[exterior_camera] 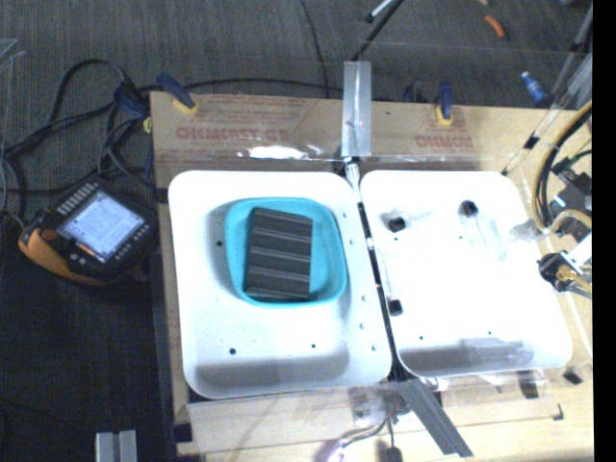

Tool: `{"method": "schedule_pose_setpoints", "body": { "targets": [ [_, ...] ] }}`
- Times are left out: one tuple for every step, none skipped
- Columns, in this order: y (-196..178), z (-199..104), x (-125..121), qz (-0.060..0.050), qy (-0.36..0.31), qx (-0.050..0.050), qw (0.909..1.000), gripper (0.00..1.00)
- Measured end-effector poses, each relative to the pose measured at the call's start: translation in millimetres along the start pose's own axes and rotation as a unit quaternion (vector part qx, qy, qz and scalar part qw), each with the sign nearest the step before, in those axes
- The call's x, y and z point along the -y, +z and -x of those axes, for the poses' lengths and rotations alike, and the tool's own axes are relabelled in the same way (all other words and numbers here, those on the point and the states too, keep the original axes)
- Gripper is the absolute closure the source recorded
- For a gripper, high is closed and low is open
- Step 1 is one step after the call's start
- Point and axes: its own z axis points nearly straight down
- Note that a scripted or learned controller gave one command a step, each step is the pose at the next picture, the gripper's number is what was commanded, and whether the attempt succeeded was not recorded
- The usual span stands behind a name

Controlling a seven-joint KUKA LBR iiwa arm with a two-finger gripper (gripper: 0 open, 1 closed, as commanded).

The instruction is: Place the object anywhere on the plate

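Observation:
A dark grey ridged block (279,253) lies flat on the blue plate (329,258) in the left bin (260,359). It sits inside the plate's rim, slightly turned. My gripper (565,258) hangs at the right edge of the view, over the right rim of the right bin (481,296), among cables. It is far from the plate and the block, and nothing shows in its grasp.
Two small black bits (396,223) (469,208) lie near the back of the right bin. A handheld controller (96,229) with its cables lies on the floor to the left. A metal divider (357,114) stands between the bins at the back.

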Motion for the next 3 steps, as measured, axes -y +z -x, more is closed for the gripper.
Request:
{"method": "schedule_pose_setpoints", "body": {
  "targets": [
    [135.5, -0.8, 0.9, -0.002, 0.067, -0.001, 0.9977, 0.0],
    [29.0, 5.9, -10.0, 0.0, 0.089, 0.0, 0.9961, 0.0],
    [164.0, 4.8, -8.7, -0.002, 0.185, -0.001, 0.9827, 0.0]
  ]
}}
